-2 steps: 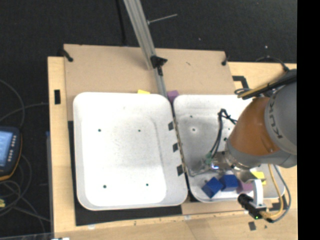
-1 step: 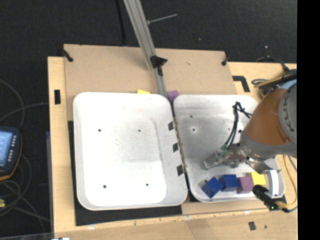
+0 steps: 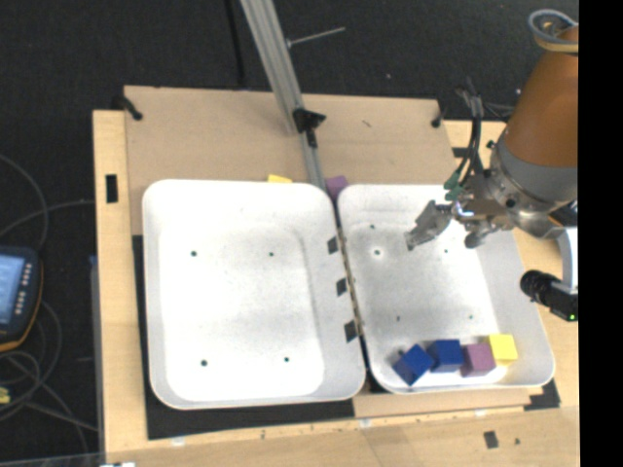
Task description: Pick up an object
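Four little blocks sit in a row at the near edge of the right bin (image 3: pixel 506 290). From left to right they are a dark blue block (image 3: pixel 413 362), a second blue block (image 3: pixel 447 354), a purple block (image 3: pixel 478 358) and a yellow block (image 3: pixel 503 347). They are packed close, and each one looks like it touches the next. All four lie flat on the white floor of the bin, right by its front wall.

Next to it is the left bin (image 3: pixel 234 290), also white and shallow. It has a few tiny dark dots on its floor. The two bins sit side by side on a tan bench (image 3: pixel 224 134), and small dark clips join them along the middle.

Behind the bins, a small yellow piece (image 3: pixel 279 179) peeks over the back rim of the left bin. A small purple piece (image 3: pixel 337 185) sits at the back corner where the two bins meet. A grey metal pole (image 3: pixel 275 52) leans up from that spot.

The arm (image 3: pixel 547 105) comes in from the right, with its wide orange band above the grey wrist. The gripper (image 3: pixel 443 226) hangs over the back part of the right bin, well apart from the row of blocks. Its two fingers are spread apart, and nothing is between them.
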`<action>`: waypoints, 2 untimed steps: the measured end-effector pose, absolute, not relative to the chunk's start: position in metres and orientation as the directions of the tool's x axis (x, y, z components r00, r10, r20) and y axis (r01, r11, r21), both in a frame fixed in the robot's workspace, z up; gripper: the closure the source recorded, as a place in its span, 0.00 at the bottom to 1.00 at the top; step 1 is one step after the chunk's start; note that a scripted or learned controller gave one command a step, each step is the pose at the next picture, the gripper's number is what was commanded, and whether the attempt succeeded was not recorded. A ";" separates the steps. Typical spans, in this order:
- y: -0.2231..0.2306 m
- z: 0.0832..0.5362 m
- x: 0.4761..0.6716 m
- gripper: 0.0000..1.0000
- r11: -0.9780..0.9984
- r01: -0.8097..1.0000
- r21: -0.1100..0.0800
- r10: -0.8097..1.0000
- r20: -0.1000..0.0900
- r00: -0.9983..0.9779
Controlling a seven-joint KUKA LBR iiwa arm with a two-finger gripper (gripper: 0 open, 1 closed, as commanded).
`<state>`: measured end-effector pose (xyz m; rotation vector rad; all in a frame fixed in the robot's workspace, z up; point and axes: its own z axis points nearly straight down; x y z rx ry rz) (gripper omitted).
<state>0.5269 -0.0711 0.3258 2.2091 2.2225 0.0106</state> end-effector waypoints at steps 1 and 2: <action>-0.120 0.135 0.538 0.00 -0.002 1.000 -0.006 1.000 -0.001 0.002; -0.120 0.150 0.540 1.00 -0.002 1.000 0.003 1.000 0.000 0.002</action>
